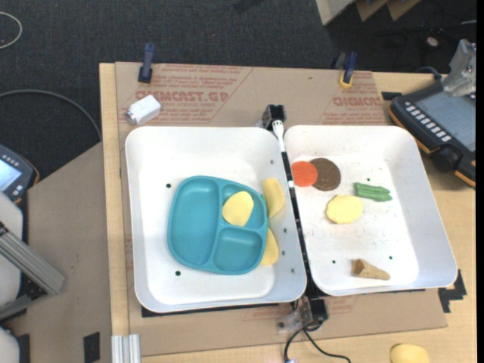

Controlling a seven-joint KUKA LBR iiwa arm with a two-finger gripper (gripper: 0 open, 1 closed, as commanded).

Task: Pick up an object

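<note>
The left bin (144, 203) holds a teal divided plate (204, 229) with a yellow piece (238, 208) lying in its upper right compartment. A yellow banana-like piece (274, 197) leans at the plate's right edge, and another yellow piece (270, 249) pokes out under its lower right corner. In the right bin (423, 225) lie an orange disc (304, 174), a brown disc (326, 174) touching it, a green pod (373, 192), a yellow round piece (344, 209) and a tan wedge (369, 270).
A white block (144, 110) sits on the cardboard behind the left bin. Blue (146, 62) and yellow (348, 69) clamps hold the board's far edge. A dark device (439, 123) rests at the right. A yellow object (408, 353) lies near the bottom right.
</note>
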